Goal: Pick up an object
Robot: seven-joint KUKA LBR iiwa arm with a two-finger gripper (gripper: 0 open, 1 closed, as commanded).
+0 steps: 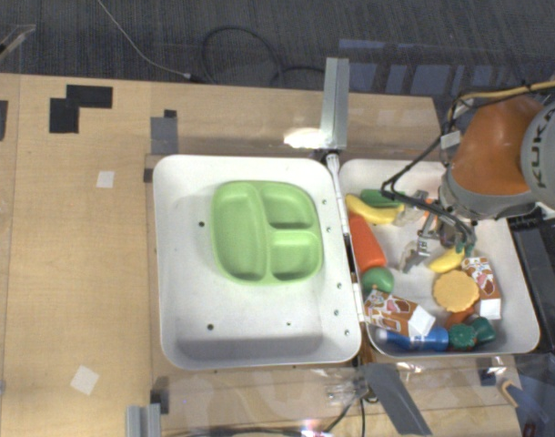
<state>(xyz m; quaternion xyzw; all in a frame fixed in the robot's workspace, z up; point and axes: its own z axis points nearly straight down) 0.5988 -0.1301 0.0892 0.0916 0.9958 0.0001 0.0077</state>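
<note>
We observe the grey arm with its orange band entering from 3 o'clock and reaching down over the right-hand shallow white bin. The two-finger gripper hangs low above the middle of that bin. Its fingers stand apart, released, and we see nothing between them.

The candidate objects all lie in the right bin. A yellow plastic banana rests at 11 o'clock of the gripper, with a small green piece touching its upper side. A long orange carrot-shaped toy lies along the bin's left wall, at 9 o'clock of the gripper. A round green ball-like toy sits at its lower end. A small yellow lemon-shaped piece lies just beside the gripper at 4 o'clock. A flat round orange disc sits at 5 o'clock. A red and white printed carton lies at 6 o'clock. A blue tube-shaped item and a dark green lumpy toy rest against the bin's near wall.

The left-hand shallow white bin holds a light green plastic divided plate, well apart from the gripper at 9 o'clock.
</note>
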